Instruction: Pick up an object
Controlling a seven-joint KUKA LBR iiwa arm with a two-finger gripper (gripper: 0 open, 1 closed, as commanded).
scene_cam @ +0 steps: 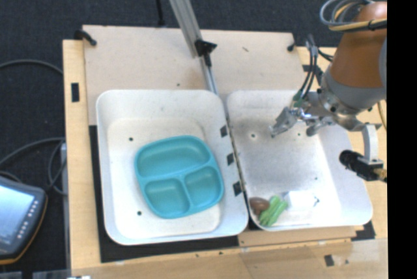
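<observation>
Camera view, looking down at a slant on the bench (pixel 150 59): the grey arm with its orange band (pixel 360 49) is reaching in from the right side, and its tool (pixel 296 122) is hanging over the far part of the right bin (pixel 339 196), with two dark fingers (pixel 281 124) splaying apart and nothing between them. The tool is standing wide, which suits an approach rather than a carry.

The things to be picked are lying together in the right bin's near-left corner: a brown rounded object (pixel 259 205), a green object (pixel 275 210) leaning against it, and a pale, whitish piece (pixel 301 199) just beside them toward the near edge. They are sitting well apart from the tool, and they are probably crowding that corner because the bin's curved wall is catching whatever slides down. That crowding may be making a clean grip harder, since the wall leaves little room for a finger on the left.

In the left bin (pixel 114 124), a teal divided tray (pixel 179 175) is resting flat near the middle, upright, its three compartments facing the camera. A slanting metal rail (pixel 184 7) is crossing the bench's far edge above the seam between the bins.

As a judgement, the pick is not yet begun; the tool would need to travel toward the near-left corner and descend.
</observation>
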